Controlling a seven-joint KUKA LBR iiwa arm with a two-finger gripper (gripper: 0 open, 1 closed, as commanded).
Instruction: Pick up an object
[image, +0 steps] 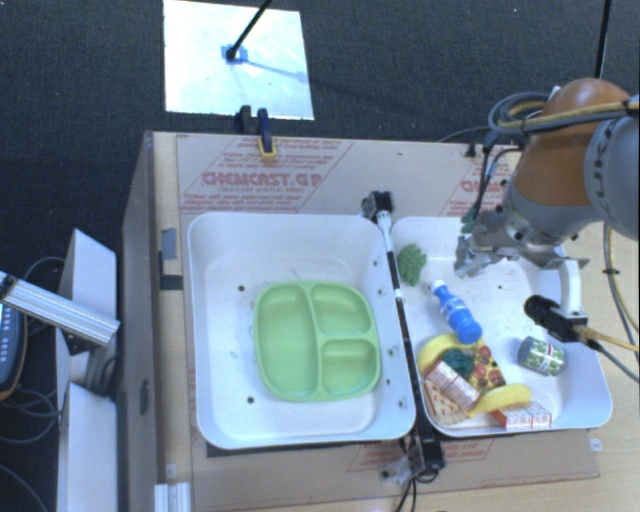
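Observation:
My gripper (477, 258) hangs over the back part of the right bin (590, 395), open with nothing between its fingers. A green leafy toy (412, 262) lies just to its left by the bin divider. A blue bottle (456, 312) lies in front of it, slanted. Further forward sits a pile: a yellow banana (436, 351), a dark green piece (460, 360), a pizza-patterned slice (488, 368), a brown box (450, 386), a second banana (502, 398) and a small red and white box (526, 416). A green can (541, 355) lies on its side at the right.
The left bin (215, 300) holds a light green divided plate (318, 338). A black rail (395, 290) runs between the bins. A black fitting with a cable (550, 316) hangs off the arm above the can. Bare bin floor lies under and right of the gripper.

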